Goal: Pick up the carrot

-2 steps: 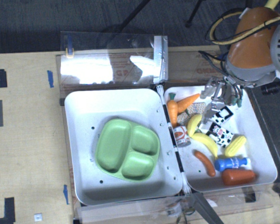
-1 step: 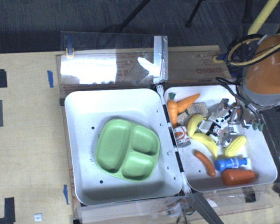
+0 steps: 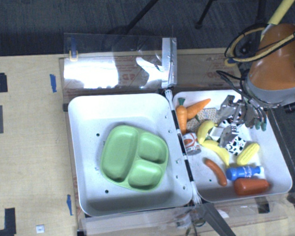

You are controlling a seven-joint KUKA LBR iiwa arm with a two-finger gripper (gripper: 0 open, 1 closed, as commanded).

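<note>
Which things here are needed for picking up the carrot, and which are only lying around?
Needed:
carrot, at the right bin's back left
end effector, above the right bin

Lying around:
green divided plate in the left bin
banana
corn cob
sausage
blue bottle
small can

Orange carrot [image 3: 181,118] with green top, lying in the right bin's upper-left corner, along its left wall.

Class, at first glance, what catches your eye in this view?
The green divided plate lies alone in the left bin. The right bin holds crowded toy food: a carrot at its top left, a banana, and a blue bottle. The gripper hangs over this pile.
</note>
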